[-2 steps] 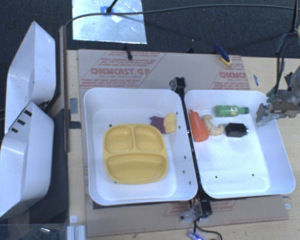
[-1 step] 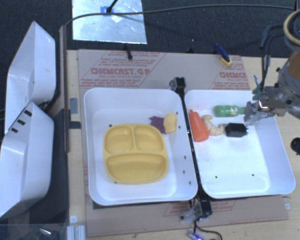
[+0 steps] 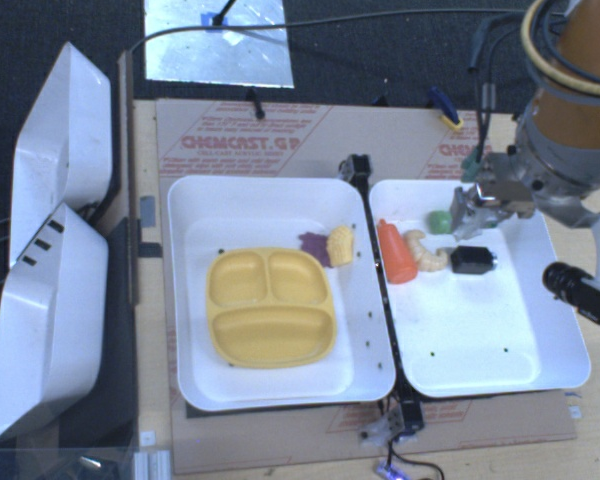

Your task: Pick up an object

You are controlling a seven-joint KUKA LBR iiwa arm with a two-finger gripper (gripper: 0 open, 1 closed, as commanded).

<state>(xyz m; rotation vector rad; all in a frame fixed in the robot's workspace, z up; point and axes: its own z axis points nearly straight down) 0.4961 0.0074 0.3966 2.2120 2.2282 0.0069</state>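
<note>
The right bin (image 3: 540, 368) holds the candidate objects, clustered near its far edge: a green piece (image 3: 439, 222), a black block (image 3: 472, 260), a pale shrimp (image 3: 426, 251) and an orange carrot (image 3: 395, 252) lying against the divider between the bins. The hand (image 3: 477, 211) hangs just above this cluster, between the green piece and the black block, touching neither as far as the slanted view allows; whether it is released or clenched cannot be told, and nothing is seen in its grip. All four look like small toy items, judged light and fairly stiff, with smooth surfaces that may slip. The black block, nearly under the hand and standing clear of its neighbours, seems the easiest target, best taken across its short sides. The shrimp touches the carrot, so a grasp there risks nudging both. In the left bin (image 3: 190, 368) lie a yellow tray (image 3: 270, 306), a purple piece (image 3: 315, 245) and a corn (image 3: 340, 245), well apart from the hand. Both bins rest on the table (image 3: 230, 148).
</note>
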